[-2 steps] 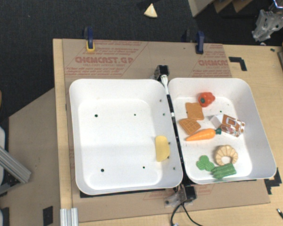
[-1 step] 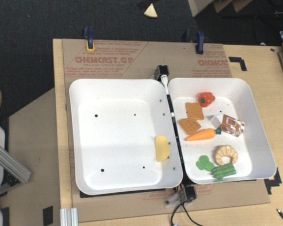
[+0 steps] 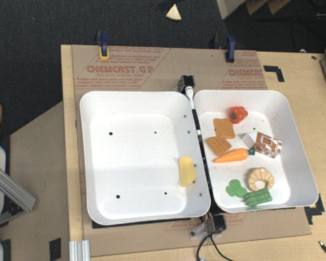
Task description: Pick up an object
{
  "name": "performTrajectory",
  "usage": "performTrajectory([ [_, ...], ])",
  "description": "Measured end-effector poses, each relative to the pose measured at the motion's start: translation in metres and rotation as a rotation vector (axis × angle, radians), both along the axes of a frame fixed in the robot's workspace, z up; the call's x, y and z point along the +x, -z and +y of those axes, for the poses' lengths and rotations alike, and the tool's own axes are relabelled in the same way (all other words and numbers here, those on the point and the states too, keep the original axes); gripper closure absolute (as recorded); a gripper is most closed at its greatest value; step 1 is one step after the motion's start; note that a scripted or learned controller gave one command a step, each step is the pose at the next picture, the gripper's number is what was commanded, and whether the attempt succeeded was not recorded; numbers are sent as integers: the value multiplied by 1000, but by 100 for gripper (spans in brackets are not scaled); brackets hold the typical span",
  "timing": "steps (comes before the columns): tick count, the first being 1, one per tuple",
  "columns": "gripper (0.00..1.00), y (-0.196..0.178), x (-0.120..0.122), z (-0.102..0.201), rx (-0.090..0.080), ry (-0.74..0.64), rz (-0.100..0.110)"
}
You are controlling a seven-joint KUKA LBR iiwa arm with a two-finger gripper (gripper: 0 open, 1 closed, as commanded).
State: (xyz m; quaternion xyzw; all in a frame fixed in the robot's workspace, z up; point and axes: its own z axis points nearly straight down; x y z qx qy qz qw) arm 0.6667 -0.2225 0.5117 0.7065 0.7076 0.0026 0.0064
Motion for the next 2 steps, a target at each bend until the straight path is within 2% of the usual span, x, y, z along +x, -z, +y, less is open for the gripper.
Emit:
performTrajectory([
  [1,100,63,0,62,9,-5,19],
  [2,100,28,-1,-5,0,7,5],
])
